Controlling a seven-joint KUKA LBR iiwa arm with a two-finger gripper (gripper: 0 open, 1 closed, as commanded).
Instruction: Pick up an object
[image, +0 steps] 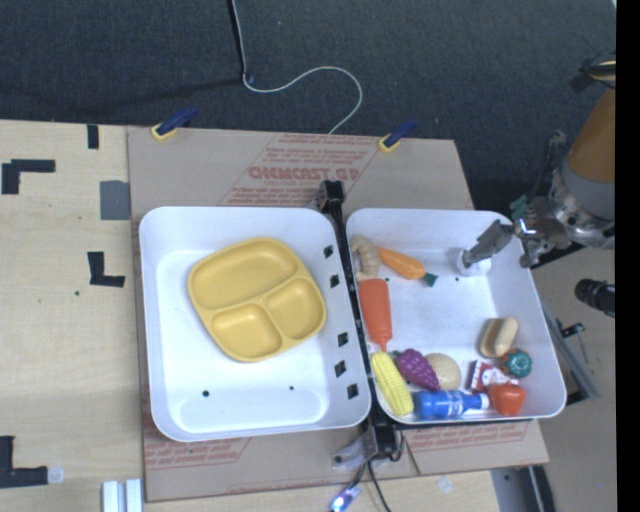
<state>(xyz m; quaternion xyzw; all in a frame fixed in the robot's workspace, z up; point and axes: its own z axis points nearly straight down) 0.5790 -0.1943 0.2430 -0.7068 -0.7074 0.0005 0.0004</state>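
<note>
With toys heaped along the right bin's (530, 300) near edge and a carrot (402, 264) lying farther back, the approach step is judged underway, the gripper (482, 250), its opening untellable, being required to descend.

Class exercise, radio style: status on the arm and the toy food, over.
Gripper low over right bin's far right corner, nothing held. Carrot nearest, loose on bin floor. Most toys along near wall; yellow divided plate in left bin. Nothing in the way.
</note>
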